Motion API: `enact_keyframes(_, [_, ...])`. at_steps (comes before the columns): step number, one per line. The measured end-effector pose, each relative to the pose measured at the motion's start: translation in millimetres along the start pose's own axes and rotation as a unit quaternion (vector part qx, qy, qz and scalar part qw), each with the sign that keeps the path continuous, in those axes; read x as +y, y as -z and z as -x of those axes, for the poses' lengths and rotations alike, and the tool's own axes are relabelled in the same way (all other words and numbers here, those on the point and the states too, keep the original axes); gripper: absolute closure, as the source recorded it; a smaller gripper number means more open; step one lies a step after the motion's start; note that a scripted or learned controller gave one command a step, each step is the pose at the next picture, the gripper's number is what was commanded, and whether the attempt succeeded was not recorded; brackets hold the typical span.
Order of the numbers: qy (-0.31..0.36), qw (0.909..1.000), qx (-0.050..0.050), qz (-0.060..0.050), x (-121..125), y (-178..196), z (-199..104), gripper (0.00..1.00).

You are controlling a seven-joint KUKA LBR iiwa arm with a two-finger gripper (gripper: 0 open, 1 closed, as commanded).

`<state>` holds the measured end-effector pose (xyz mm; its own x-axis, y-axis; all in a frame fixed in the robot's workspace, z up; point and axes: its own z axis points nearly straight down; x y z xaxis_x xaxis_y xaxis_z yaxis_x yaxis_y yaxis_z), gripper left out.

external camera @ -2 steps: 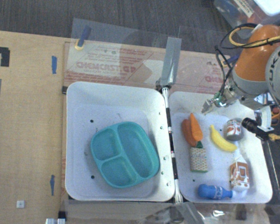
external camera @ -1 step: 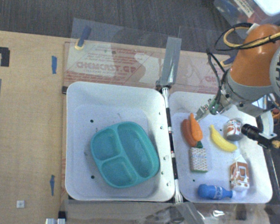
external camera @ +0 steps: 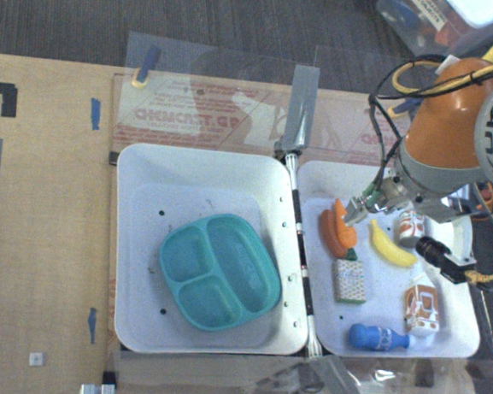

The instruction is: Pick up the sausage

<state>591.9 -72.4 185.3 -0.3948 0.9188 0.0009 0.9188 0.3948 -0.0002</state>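
Two white bins sit side by side; the right bin (external camera: 465, 340) holds the toys. The gripper (external camera: 358, 212) hovers by the orange-red sausage (external camera: 338, 228) near its left wall (fingers unreadable). Approach step, seemingly; next, close around it.

Teal divided plate (external camera: 219, 271) in white left bin (external camera: 145, 174). Right bin (external camera: 457, 339) white: orange-red sausage (external camera: 338, 230), yellow banana (external camera: 391, 247), blue bottle (external camera: 377, 337), speckled white sponge (external camera: 351, 281) with green edge, orange-and-white carton (external camera: 422, 308). Arm (external camera: 459, 116) grey, orange band.
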Motion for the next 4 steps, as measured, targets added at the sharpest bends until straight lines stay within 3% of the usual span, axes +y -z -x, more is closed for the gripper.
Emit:
enact_keyframes(1, [-0.019,0.9998,-0.002,0.002,23,61,22,1.0])
enact_keyframes(2, [-0.054,0.9985,0.0,0.0,-27,-1,-33,1.0])
enact_keyframes(3, [0.013,0.9999,-0.002,0.002,-3,92,-14,1.0])
enact_keyframes(4, [0.213,0.977,0.0,0.0,-8,38,-70,1.0])
